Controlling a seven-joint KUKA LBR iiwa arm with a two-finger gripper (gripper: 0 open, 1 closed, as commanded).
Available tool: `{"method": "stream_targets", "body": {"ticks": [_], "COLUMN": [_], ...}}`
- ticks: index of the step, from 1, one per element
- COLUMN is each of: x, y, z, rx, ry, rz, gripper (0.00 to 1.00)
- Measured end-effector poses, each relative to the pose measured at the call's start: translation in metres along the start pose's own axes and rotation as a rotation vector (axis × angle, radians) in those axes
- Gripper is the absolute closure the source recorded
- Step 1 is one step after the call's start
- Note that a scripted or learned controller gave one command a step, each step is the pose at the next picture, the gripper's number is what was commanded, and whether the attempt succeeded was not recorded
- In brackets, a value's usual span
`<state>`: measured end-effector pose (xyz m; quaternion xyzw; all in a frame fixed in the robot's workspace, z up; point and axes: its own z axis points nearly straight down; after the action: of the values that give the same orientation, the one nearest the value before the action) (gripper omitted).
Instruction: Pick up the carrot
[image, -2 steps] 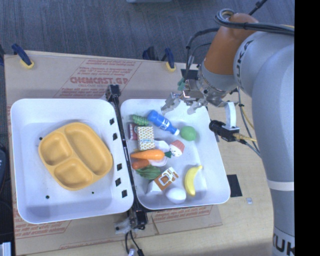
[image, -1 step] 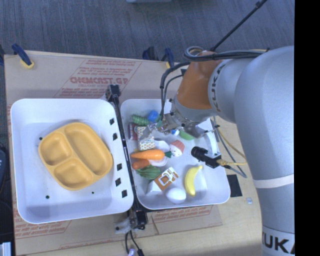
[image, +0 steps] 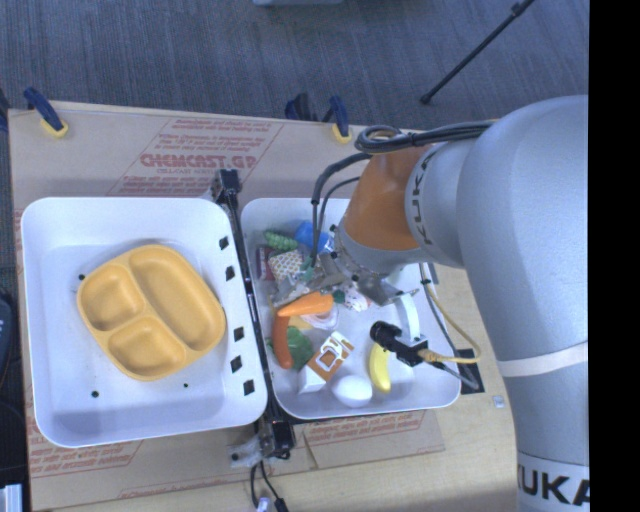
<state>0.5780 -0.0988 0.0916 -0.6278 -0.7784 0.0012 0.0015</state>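
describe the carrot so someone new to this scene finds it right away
Look in the right-hand white bin, the cluttered one under the grey arm. Near its middle, just below the gripper, lies the carrot, a short orange stick running roughly left to right. It is the only plain orange piece there; the banana is yellow and the egg white.

A robot lab: clamped bench (image: 120, 150), two white bins (image: 40, 300), KUKA arm (image: 520, 230) overhead

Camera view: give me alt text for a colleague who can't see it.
The grey arm's pincer sits low in the right bin beside the carrot, among a banana, a white egg and other toy food. The left bin holds a yellow divided plate.
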Motion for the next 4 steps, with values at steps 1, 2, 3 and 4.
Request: {"method": "stream_targets", "body": {"ticks": [1,2,3,4], "x": [0.0,0.002,0.02,0.025], "y": [0.0,-0.047,-0.084,-0.097], "z": [-0.01,-0.002,-0.001,-0.001], "rx": [0.002,-0.007,-0.004,-0.005], "ry": [0.0,-0.003,0.0,0.002], "rz": [-0.006,0.0,0.03,0.332], "gripper": [1.0,1.0,1.0,1.0]}}
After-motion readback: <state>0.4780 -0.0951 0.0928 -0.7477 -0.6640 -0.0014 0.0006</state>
